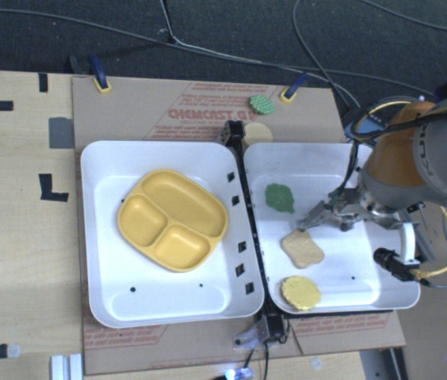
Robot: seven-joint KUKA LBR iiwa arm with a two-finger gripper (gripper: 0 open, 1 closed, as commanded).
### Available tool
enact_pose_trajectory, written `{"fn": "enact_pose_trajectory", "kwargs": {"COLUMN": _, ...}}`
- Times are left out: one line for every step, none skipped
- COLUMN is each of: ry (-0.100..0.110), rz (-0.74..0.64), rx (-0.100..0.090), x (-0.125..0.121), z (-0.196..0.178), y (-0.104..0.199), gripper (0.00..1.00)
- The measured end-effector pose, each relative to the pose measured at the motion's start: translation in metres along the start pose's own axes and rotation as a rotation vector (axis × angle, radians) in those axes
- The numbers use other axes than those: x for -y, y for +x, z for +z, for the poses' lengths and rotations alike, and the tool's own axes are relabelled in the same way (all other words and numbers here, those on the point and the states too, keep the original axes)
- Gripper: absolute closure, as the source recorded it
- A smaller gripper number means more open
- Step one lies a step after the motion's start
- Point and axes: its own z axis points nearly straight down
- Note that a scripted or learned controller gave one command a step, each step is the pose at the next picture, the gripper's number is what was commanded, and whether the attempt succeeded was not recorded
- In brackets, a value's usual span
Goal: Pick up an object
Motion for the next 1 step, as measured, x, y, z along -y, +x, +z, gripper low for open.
{"fn": "enact_pose_trajectory", "kwargs": {"ry": -0.006, "rz": -0.001, "rx": 0.002, "x": -0.0015, "z": -0.0109, "y": 0.0005, "gripper": 1.0}}
